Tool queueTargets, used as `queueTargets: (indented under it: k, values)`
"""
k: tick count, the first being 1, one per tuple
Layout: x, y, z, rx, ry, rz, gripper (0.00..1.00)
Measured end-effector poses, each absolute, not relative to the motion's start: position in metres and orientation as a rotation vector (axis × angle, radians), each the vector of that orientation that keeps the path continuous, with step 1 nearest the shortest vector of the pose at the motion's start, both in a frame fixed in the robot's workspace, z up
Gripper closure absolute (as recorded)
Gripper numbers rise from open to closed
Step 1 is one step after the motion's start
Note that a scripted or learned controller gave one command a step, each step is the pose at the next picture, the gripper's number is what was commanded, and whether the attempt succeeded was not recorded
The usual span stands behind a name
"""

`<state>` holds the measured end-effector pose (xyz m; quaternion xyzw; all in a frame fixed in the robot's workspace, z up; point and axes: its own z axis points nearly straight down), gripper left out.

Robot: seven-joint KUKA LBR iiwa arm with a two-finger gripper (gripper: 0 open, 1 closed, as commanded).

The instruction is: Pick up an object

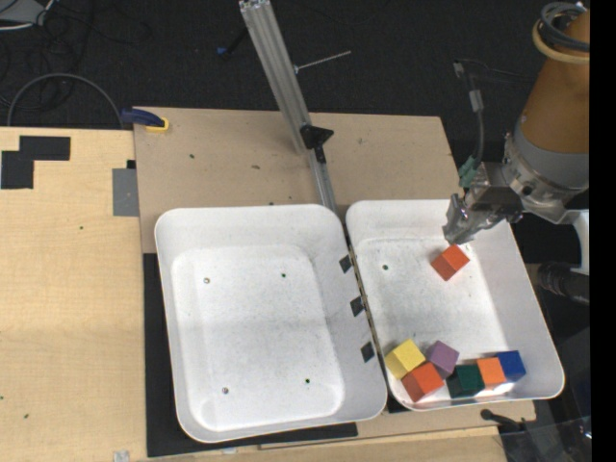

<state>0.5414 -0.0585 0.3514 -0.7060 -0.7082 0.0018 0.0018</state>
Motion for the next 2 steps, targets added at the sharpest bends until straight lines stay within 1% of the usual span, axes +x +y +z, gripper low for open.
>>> queueTargets:
  k: [2]
  values:
    - [0.5419, -0.0596, 0.3697, -2.204, -2.230, 0.011, 1.00]
